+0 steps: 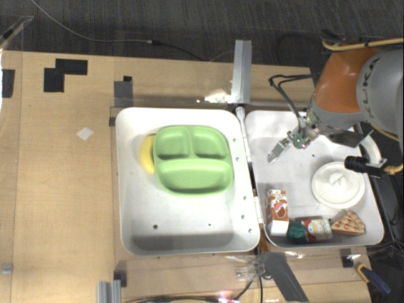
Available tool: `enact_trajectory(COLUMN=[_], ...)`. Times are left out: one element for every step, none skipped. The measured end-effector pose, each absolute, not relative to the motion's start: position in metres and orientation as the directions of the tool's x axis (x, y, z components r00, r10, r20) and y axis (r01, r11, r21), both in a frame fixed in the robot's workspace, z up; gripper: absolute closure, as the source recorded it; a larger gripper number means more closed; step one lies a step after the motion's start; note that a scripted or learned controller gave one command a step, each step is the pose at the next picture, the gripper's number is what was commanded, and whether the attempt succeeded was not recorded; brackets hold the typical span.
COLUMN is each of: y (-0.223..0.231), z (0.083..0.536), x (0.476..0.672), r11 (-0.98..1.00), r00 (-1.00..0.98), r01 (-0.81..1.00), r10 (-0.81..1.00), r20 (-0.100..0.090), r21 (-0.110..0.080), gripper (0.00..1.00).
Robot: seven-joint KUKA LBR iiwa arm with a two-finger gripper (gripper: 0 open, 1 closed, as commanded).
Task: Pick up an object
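Note:
My gripper [285, 146] hangs over the upper left part of the right bin [265, 126], above bare bin floor, and touches none of the objects. A white round dish [338, 184] lies to its lower right. Along the bin's front edge stand a small red-and-white carton [276, 205], a green bottle with a red label [308, 230] lying on its side, and a toy pizza slice [349, 224]. In the left bin [136, 188] a green divided plate [191, 158] rests partly over a yellow object [146, 154].
The grey arm with its orange band [344, 84] reaches in from the upper right. A metal post [242, 68] stands behind the gap between the bins. Black cables [287, 84] run behind the right bin.

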State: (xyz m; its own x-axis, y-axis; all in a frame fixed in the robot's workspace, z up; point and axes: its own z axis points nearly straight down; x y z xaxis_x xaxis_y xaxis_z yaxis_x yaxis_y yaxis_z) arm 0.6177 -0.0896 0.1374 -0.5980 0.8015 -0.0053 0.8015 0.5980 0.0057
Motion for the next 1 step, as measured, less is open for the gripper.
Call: enact_trajectory(y=[-0.1357], z=[0.0996], x=[0.6162], r11=[0.785], r00=[-0.785], r01=[0.620], r10=[0.620], r20=[-0.007], r21=[0.004], gripper=[0.00])
